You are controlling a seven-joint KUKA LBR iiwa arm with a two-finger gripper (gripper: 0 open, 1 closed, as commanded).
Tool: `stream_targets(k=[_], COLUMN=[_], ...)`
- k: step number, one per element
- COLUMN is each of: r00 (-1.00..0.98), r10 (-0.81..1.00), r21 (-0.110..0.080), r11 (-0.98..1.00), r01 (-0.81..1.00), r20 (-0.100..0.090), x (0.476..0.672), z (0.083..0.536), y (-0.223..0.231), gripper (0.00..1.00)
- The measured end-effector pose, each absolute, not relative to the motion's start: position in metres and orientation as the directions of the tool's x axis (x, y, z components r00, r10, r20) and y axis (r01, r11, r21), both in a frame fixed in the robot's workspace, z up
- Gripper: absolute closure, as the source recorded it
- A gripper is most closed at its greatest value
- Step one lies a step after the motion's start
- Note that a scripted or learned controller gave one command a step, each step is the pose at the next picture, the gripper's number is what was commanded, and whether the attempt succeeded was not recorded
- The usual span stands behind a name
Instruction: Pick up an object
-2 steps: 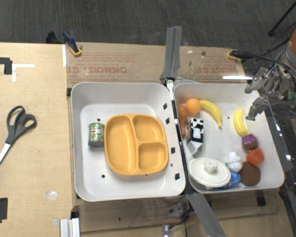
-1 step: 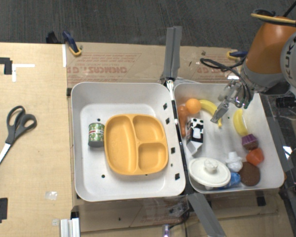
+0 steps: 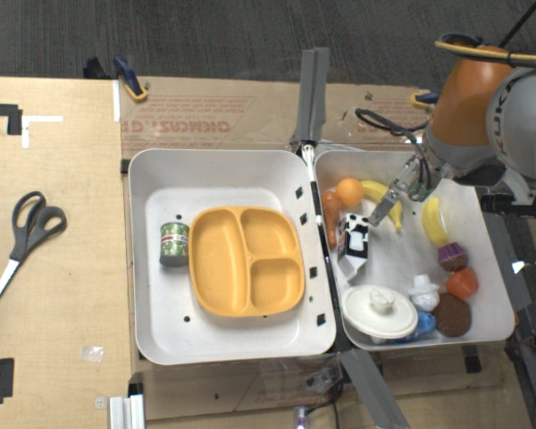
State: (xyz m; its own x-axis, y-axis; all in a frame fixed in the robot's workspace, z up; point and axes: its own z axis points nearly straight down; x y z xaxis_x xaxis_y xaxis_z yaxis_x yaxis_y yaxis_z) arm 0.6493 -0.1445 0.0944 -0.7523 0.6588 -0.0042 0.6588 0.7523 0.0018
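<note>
Just beside gripper [image 3: 381, 211]: banana [image 3: 376, 190]

Pretty plain setup here: a light wood bench [image 3: 54, 329] takes up the left and near part, with a sheet of brown cardboard [image 3: 214, 114] laid across it toward the far side. Past the far edge there's dark grey floor [image 3: 250, 16], looks like carpet maybe, hard to say. Scissors [image 3: 22, 235] sit on the left, and a blue-handled clamp [image 3: 129, 77] is at the far edge.
</note>
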Motion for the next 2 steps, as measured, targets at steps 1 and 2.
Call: stream_targets(k=[1, 2], r00=[-0.754, -0.582], r10=[0.656, 0.813], r21=[0.003, 0.001], r11=[0.755, 0.582], r01=[0.656, 0.813], r20=[-0.011, -0.003], x=[0.651, 0.632], z=[0.106, 0.229], y=[-0.145, -0.111], gripper=[1.0, 1.0])
